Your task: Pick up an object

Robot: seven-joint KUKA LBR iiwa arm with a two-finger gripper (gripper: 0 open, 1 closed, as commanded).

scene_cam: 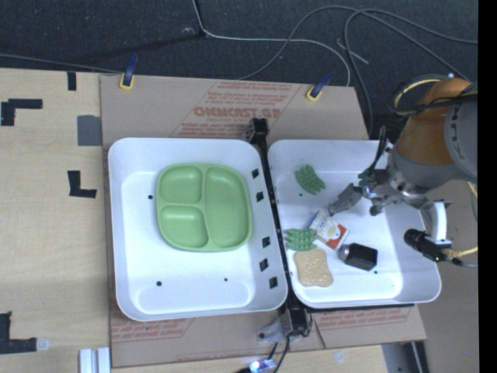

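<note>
1. While the arm (435,142) is reaching in over the right bin (388,286), its gripper (342,203) is hanging low above that bin's floor; whether it is released or clenched cannot be told, and nothing is showing in its grasp.
2. Just below and left of the gripper, a small red-and-white packet (328,231) is lying on the bin floor.
3. Beside the packet, a black block (359,256) is sitting to its right, a green leafy piece (300,238) is touching its left edge, and a tan oval biscuit-like piece (313,268) is lying just beneath.
4. Farther up in the same bin, another green leafy piece (310,179) is lying well apart from the packet.
5. Left of the right bin, the left bin (132,208) is holding a green divided plate (203,207).
6. Both bins are resting on a brown cardboard sheet (233,103) that two clamps (127,77) are pinning at its far edge over a pale wooden bench (46,231).
7. Beyond the bench, thin cables (256,39) are trailing across dark carpet (93,14).
</note>
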